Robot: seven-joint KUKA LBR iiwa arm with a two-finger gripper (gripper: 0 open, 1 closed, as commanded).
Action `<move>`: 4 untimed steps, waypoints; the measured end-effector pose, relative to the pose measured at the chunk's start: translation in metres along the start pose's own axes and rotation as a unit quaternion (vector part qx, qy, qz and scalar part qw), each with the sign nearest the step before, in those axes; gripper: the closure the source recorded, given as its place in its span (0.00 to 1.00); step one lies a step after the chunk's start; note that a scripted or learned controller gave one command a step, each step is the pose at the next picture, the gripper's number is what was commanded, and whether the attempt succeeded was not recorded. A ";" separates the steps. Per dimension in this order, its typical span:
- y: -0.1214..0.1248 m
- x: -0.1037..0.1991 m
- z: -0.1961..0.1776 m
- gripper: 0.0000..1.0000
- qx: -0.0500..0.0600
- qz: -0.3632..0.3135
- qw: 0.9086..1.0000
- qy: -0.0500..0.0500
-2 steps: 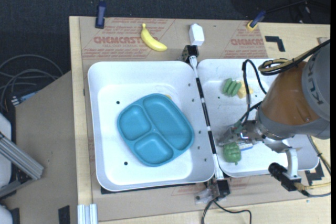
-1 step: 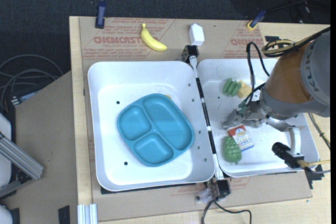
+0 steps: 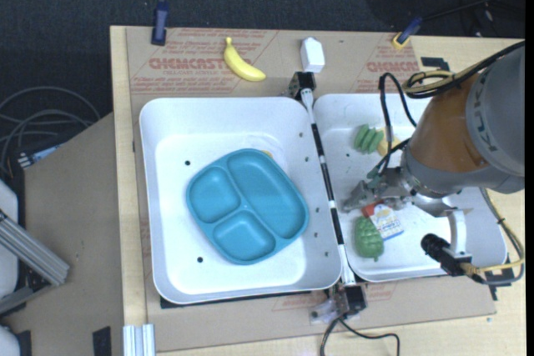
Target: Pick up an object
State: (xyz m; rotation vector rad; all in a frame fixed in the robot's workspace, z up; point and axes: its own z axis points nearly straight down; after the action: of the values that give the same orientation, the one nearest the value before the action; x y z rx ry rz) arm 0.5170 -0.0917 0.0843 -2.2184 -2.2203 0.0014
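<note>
Fingers of the gripper point left over the right bin's floor; we cannot tell whether they are apart or together, since the wrist shadows them. Nothing shows between them. Nearest, we judge, is the green knobbly object just below, beside a small red-and-white packet. To do this well we would centre over one item and avoid dragging its neighbour. Another green piece lies farther up. In the left bin sits a blue divided plate. A banana rests on the bench.
</note>
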 end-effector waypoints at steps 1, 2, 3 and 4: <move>-0.039 -0.001 0.000 0.00 0.000 0.001 1.000 0.000; -0.005 -0.001 0.000 0.00 -0.002 0.000 1.000 -0.001; -0.039 -0.007 0.000 0.00 0.000 0.001 1.000 0.000; -0.025 -0.001 0.000 0.00 -0.002 0.000 1.000 -0.001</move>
State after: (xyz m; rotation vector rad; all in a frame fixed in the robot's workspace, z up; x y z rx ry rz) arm 0.4923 -0.0922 0.0842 -2.2213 -2.2232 -0.0004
